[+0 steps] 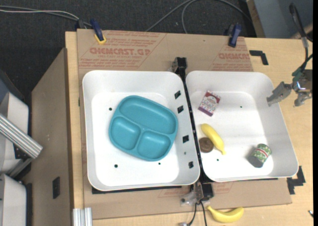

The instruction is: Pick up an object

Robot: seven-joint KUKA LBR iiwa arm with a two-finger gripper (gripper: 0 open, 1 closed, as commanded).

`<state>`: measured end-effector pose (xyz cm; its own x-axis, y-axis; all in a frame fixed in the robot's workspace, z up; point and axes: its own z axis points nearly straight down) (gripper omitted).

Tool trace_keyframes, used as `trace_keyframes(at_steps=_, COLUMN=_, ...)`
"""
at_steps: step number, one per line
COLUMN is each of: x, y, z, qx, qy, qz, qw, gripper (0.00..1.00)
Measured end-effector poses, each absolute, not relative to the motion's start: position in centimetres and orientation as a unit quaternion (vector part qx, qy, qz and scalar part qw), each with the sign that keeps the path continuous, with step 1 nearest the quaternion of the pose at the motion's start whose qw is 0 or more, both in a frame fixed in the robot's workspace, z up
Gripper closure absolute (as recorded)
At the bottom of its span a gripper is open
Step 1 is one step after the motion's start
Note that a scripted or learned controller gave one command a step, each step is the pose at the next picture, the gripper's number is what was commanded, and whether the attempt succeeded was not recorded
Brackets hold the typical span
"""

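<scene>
Banana [212, 138] touching brown disc [206, 144], can [259, 155] apart, claw [289, 92] perhaps at rim.

blue plate [143, 127] left bin [94, 170]; banana [212, 138] right bin [278, 120].

i read "chemcast gp" in red print on the brown board [124, 46] under my bins, at the far left, and the same red word again, partly cut off, at the far right. the small box [209, 103] has a label too small to read.
</scene>
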<state>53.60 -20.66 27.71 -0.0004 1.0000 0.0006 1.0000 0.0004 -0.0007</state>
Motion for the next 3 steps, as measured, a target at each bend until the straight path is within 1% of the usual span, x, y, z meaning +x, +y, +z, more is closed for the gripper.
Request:
trace_keyframes(at_steps=1, x=53.0, y=-21.5, z=22.3, qx=-0.707, qy=-0.707, qz=0.0012, qw=0.003, gripper=0.00)
trace_keyframes(at_steps=2, x=53.2, y=-20.6, z=16.4, qx=-0.707, qy=-0.707, qz=0.0008, qw=0.004, gripper=0.00)
trace_keyframes(at_steps=3, x=53.4, y=-19.9, z=12.0, qx=-0.707, qy=-0.707, qz=0.0004, qw=0.002, gripper=0.00)
